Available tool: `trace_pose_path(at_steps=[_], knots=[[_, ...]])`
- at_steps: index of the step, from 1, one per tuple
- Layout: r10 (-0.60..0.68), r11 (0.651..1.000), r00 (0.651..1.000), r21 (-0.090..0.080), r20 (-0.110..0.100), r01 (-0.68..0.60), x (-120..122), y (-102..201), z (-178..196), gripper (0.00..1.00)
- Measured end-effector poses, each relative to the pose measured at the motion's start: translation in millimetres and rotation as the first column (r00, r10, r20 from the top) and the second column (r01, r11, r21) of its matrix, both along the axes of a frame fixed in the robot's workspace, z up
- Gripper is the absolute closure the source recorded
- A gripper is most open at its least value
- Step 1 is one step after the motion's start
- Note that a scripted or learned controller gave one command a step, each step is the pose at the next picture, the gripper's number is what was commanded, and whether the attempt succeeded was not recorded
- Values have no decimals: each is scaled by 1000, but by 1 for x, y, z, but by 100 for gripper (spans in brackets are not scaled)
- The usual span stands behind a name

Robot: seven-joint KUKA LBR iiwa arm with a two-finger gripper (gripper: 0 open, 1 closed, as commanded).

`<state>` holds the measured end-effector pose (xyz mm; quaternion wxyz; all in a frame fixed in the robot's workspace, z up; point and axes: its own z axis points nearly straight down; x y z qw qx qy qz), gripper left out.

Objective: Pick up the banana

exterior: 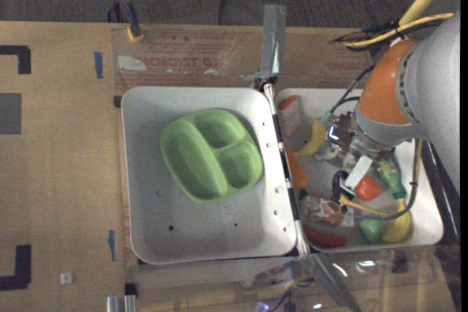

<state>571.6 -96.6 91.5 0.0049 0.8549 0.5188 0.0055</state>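
The banana (314,138), short and yellow, lies in the right bin (428,219) near its left wall, just below a small white and orange carton (291,113). My gripper (340,161) hangs low over the middle of that bin. It is just right of the banana and a little nearer the front. The grey wrist and the orange band (387,95) rise from it to the upper right and hide the bin's back right part. Nothing shows between the gripper and the banana.
The right bin also holds an orange carrot-like piece (296,170), a red piece (368,188), a green bottle (390,175), a green and a yellow fruit (397,229), a packet (322,212) and a red pepper (325,237). A green divided plate (212,153) sits in the left bin (146,215).
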Motion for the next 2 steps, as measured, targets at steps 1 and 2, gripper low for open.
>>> trace_pose_path(at_steps=[1,2], knots=[[-212,977,977,-3,-23,212,81,-17,-2,100],[-208,978,978,1,-14,208,83,-13,-4,0]])
